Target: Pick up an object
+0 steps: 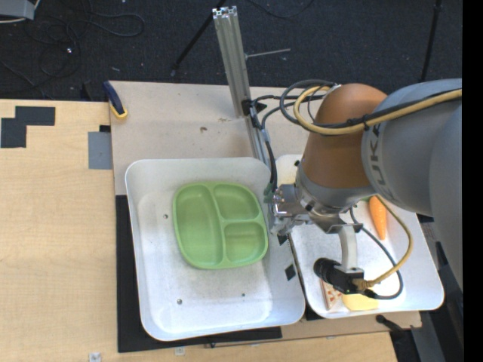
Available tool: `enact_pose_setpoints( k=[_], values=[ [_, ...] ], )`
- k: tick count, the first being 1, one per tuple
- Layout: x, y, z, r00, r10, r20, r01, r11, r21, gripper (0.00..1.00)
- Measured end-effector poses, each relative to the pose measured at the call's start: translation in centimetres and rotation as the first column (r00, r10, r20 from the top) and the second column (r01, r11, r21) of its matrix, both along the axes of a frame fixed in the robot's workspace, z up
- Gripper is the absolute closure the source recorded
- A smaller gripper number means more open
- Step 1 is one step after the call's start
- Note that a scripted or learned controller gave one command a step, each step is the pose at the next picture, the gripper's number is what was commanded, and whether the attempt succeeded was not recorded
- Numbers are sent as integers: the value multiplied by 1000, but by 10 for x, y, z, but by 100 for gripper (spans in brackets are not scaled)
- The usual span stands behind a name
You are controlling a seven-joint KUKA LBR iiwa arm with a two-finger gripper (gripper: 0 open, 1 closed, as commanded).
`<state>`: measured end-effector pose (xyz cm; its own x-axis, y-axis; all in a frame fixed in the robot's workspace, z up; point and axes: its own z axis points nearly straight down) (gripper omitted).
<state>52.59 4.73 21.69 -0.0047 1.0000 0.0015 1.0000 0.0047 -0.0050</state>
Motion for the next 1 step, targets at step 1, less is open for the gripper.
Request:
enact_pose_setpoints(
  k=[1],
  values=[
    [-8,62,3,1000,2,1,-2,1000,0,100]
  ],
)
